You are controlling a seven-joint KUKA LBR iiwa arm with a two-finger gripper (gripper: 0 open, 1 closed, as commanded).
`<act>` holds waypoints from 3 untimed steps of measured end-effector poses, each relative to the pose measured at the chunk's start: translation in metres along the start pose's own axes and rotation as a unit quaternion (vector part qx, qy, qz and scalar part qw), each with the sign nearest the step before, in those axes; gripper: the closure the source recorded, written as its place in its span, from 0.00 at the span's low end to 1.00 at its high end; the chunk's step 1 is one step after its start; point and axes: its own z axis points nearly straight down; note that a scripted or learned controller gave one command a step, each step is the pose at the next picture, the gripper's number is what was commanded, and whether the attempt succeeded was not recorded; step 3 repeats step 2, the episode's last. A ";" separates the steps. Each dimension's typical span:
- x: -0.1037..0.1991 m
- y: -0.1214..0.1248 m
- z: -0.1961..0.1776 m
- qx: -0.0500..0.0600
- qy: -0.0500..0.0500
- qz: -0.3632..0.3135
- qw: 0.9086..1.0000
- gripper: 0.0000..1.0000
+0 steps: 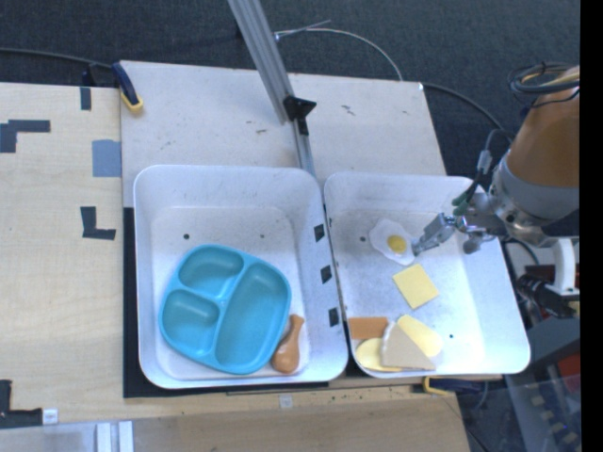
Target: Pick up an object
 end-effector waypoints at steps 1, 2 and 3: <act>-0.056 0.066 0.021 -0.001 -0.001 0.001 1.000 0.00; -0.060 0.082 0.116 0.004 -0.001 0.000 1.000 0.00; -0.060 0.082 0.116 0.004 -0.001 0.000 1.000 0.00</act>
